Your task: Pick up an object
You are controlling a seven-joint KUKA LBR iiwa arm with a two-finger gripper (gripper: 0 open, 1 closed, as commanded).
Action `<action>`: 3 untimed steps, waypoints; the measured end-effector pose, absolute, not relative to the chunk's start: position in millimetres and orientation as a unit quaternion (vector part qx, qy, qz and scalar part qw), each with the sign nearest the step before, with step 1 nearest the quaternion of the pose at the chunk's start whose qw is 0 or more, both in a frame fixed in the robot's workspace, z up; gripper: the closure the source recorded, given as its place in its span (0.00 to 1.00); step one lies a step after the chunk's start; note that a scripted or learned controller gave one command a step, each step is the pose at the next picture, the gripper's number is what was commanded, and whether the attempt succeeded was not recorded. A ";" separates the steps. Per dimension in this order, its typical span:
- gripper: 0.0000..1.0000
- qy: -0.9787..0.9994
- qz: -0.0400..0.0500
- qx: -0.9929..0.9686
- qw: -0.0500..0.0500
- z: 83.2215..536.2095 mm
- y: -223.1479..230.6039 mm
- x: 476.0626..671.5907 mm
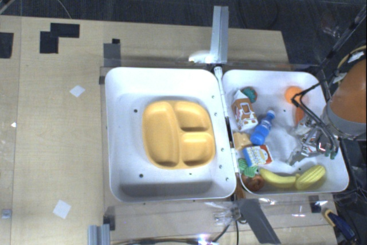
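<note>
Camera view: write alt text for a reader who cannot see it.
A grey robot arm's tool hangs low in the right bin, above a banana and near a blue bottle and other small items. The left bin holds a yellow divided tray.

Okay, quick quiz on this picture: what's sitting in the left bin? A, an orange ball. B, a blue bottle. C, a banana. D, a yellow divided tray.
D: the yellow divided tray lies alone in the middle of the left bin, while the blue bottle, banana and orange ball all sit in the right bin.
</note>
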State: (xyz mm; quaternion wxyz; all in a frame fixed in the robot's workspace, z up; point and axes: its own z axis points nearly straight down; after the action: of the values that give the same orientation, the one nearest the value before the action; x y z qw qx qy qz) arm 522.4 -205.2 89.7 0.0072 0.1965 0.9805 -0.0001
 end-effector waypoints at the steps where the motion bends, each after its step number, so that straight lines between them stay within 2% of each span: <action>1: 0.00 0.962 0.002 0.274 0.005 110.6 -201.1 631.7; 2: 0.00 0.967 0.000 0.253 0.006 89.5 -180.5 549.2; 3: 0.00 0.971 0.001 0.240 0.005 88.7 -200.6 648.0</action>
State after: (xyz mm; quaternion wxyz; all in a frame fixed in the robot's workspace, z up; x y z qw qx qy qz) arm 648.0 -200.6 88.7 0.0052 0.2398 0.9708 0.0007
